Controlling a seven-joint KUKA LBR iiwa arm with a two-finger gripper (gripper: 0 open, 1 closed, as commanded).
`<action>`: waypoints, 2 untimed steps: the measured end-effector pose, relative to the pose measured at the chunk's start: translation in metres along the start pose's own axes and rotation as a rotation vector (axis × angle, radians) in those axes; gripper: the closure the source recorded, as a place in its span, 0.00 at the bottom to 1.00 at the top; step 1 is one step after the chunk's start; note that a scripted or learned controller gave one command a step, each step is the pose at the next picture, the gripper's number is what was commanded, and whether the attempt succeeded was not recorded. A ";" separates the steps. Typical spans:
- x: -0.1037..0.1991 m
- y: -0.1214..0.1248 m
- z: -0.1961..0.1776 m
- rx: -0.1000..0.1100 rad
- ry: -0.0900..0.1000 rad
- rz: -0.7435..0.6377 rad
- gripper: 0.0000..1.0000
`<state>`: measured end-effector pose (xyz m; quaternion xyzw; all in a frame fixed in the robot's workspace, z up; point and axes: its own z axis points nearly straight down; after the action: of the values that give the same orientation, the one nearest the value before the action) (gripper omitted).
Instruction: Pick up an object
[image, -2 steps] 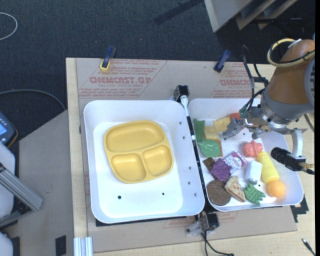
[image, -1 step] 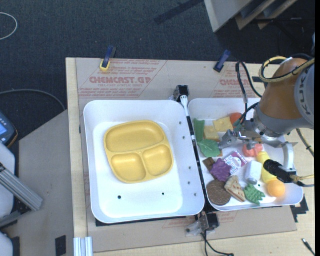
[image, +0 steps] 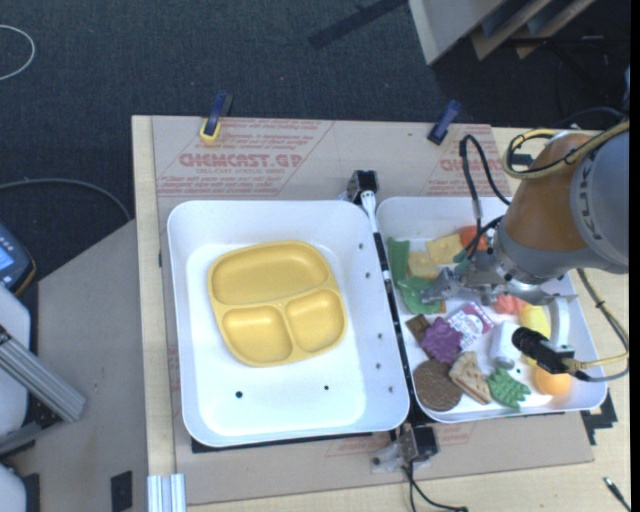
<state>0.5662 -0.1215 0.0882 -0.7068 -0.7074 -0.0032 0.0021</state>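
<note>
My gripper (image: 446, 290) hangs low over the middle of the right bin (image: 400, 215), reaching in from the right under the grey and orange arm (image: 545, 215). Toy food lies packed below and around it. A green piece (image: 400, 262) and a yellow piece (image: 424, 264) sit just to its left. A purple piece (image: 441, 340) and a white-and-pink packet (image: 468, 322) lie just in front of it. A brown round cookie (image: 434, 385) and a tan cracker (image: 468, 376) rest at the bin's front. I see nothing lifted clear of the pile.
The left bin (image: 200, 400) holds a yellow divided plate (image: 277, 300). An orange ball (image: 553, 383), a green piece (image: 508, 388) and a yellow piece (image: 535, 320) lie at the right bin's front right. Cables (image: 478, 180) trail behind the arm.
</note>
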 end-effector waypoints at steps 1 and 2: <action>-0.001 0.002 -0.014 -0.010 -0.005 0.000 1.00; -0.004 0.002 -0.078 -0.007 -0.010 0.000 1.00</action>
<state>0.5680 -0.1260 0.1660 -0.7069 -0.7073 -0.0019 -0.0038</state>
